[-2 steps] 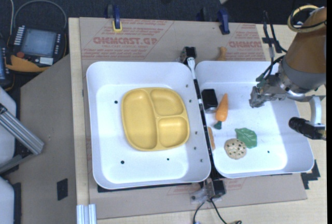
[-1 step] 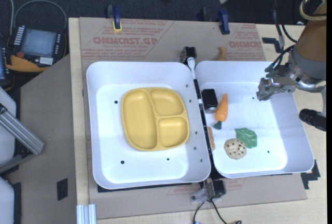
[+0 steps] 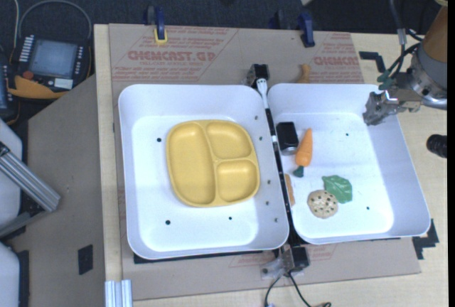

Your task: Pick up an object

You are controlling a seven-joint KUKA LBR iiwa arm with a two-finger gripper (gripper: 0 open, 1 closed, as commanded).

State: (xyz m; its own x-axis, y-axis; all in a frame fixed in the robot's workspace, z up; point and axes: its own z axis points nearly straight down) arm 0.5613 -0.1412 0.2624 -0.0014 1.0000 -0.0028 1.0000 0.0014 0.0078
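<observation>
In the right bin (image 3: 370,156) lie an orange carrot (image 3: 305,147) with a green tip, a green leafy piece (image 3: 338,187) and a round speckled cookie (image 3: 323,203). A small black block (image 3: 287,135) sits by the bin's left wall. My gripper (image 3: 377,109) hangs over the right bin's far right corner, well away from the carrot and the other items, with nothing seen between its fingers.
The left bin (image 3: 142,156) holds a yellow three-compartment plate (image 3: 212,161). A dark divider strip (image 3: 272,135) runs between the bins. Clamps (image 3: 161,30) stand at the bench's far edge. The arm's wrist (image 3: 434,64) enters from the right.
</observation>
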